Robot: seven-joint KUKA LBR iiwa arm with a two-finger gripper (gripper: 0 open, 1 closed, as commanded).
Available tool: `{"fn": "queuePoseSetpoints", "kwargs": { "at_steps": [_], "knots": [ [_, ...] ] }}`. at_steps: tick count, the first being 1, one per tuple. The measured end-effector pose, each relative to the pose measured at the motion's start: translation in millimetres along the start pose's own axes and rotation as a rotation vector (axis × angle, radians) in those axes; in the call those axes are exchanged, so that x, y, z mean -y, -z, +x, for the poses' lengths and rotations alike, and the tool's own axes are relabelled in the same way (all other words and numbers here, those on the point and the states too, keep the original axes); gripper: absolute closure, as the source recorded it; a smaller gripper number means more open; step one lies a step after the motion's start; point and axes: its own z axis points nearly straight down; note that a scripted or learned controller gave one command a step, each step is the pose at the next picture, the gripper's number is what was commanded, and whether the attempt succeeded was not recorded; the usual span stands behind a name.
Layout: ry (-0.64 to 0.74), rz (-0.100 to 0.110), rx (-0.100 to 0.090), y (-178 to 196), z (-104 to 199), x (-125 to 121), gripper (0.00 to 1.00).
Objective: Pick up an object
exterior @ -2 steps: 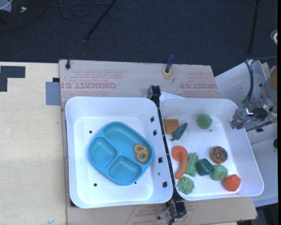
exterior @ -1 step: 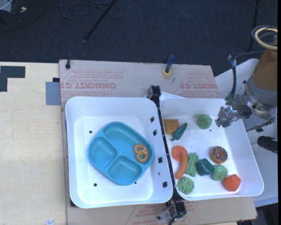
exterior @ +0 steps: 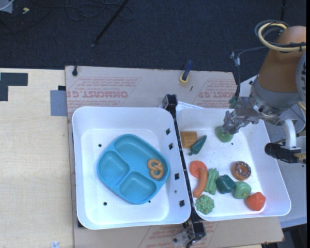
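The claw sits low in the upper part of the right bin, right on top of a small green piece near the bin's top edge. Can't tell if it's open or closed from this angle, so no idea if it's got a grip. The rest of that bin is toy food: a donut, carrot, broccoli and tomato, lower in the frame. The left bin has a blue plate with a pretzel on it.
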Motion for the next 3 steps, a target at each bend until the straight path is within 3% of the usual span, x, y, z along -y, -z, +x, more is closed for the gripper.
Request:
{"fn": "queuePoseSetpoints", "kwargs": {
  "at_steps": [2,3],
  "knots": [
    [-0.002,0.001,0.001,-3,101,-23,1.0],
    [-0.004,0.0,0.002,-9,108,-34,1.0]
  ]
}}
